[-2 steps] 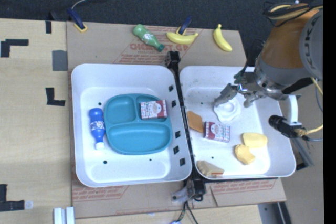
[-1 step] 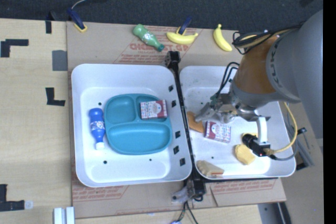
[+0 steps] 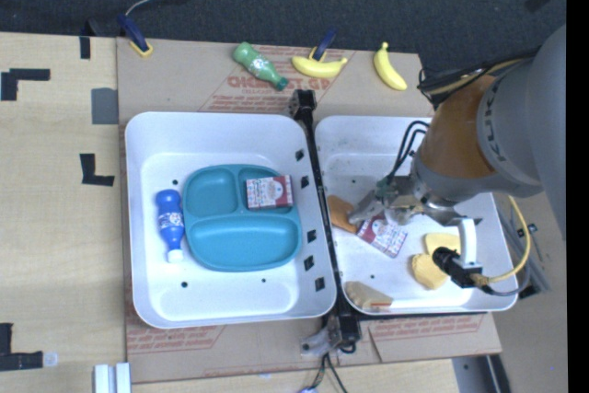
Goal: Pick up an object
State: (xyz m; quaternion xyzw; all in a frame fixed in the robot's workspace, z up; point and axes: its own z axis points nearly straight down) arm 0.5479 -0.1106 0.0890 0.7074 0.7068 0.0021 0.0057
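Note:
My gripper [image 3: 375,205] is low in the right bin [image 3: 368,138], just above a red-and-white packet [image 3: 385,238] and beside an orange-brown piece [image 3: 340,214] near the bin's left wall. The grey arm with its orange band [image 3: 456,147] comes in from the right and hides part of the bin floor. A yellow object [image 3: 431,260] lies to the right of the packet, partly behind a black-and-white fitting on the arm. A tan bread-like piece [image 3: 368,294] rests at the front edge.
The left bin [image 3: 152,143] holds a teal divided plate [image 3: 241,230] with a small red-and-white carton [image 3: 269,192] on it, and a blue bottle [image 3: 168,224] beside it. Behind the bins lie a green bottle [image 3: 259,65] and two bananas [image 3: 318,65] [image 3: 389,69].

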